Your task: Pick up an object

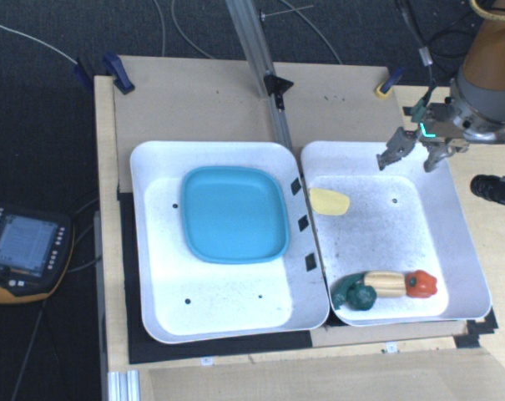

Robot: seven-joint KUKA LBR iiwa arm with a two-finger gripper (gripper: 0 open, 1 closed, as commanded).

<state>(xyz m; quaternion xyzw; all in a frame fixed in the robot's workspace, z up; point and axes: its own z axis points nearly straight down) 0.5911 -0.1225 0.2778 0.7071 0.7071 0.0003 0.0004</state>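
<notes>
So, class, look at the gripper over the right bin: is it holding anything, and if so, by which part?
Nothing is held. The gripper hangs open above the right bin's far edge, with no object between its fingers.

One fixed overhead cam, slanted down, both bins (152, 174) visible.

Arm (491, 57) cut off at right edge

Even, diffuse overhead light filled the scene. The two white bins (235, 316) looked bright with a faint bluish cast, while the dark carpet (35, 98) stayed dim. Shadows were soft and short. Focus was slightly soft throughout, with mild grain and no strong glare.
</notes>
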